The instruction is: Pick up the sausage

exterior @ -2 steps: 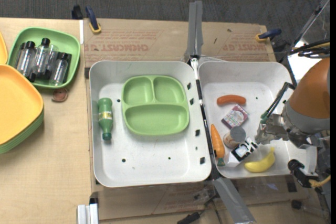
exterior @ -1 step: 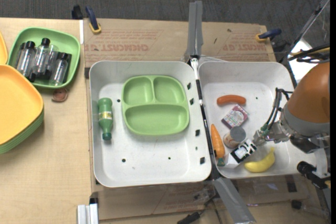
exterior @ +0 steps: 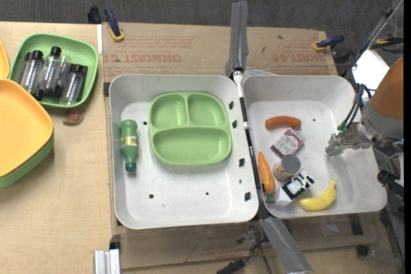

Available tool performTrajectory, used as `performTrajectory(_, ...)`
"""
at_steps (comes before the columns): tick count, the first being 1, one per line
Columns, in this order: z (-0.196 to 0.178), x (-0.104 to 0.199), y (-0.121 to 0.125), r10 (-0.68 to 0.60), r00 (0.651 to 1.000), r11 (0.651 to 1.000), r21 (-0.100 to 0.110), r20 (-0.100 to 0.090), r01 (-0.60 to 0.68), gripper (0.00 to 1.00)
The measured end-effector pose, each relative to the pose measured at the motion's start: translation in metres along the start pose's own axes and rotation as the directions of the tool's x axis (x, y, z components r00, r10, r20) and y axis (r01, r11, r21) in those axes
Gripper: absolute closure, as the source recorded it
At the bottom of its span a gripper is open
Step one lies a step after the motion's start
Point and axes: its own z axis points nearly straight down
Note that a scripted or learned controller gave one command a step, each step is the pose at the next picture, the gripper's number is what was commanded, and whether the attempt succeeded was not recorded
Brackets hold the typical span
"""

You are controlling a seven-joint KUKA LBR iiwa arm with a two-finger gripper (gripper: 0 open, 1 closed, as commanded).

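Note:
The sausage [exterior: 282, 122], a short orange-red link, lies flat on the floor of the right bin [exterior: 321, 90], in its upper middle. My gripper [exterior: 335, 145] hangs low over the right side of the same bin. It is well to the right of the sausage and slightly nearer the camera, with bare white floor between them. Nothing shows in its grasp.
Below the sausage lie a purple packet [exterior: 287, 142], a small can [exterior: 289, 166], a carrot [exterior: 265, 173], a black-and-white item [exterior: 298, 185] and a banana [exterior: 319, 197]. The left bin [exterior: 186, 205] holds a green divided plate [exterior: 191, 128] and a green bottle [exterior: 129, 144].

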Motion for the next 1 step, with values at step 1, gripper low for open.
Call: performTrajectory(1, -0.0084, 0.0, -0.0001, -0.004, 1.0, 1.0, 0.001, 0.001, 0.004, 1.0)
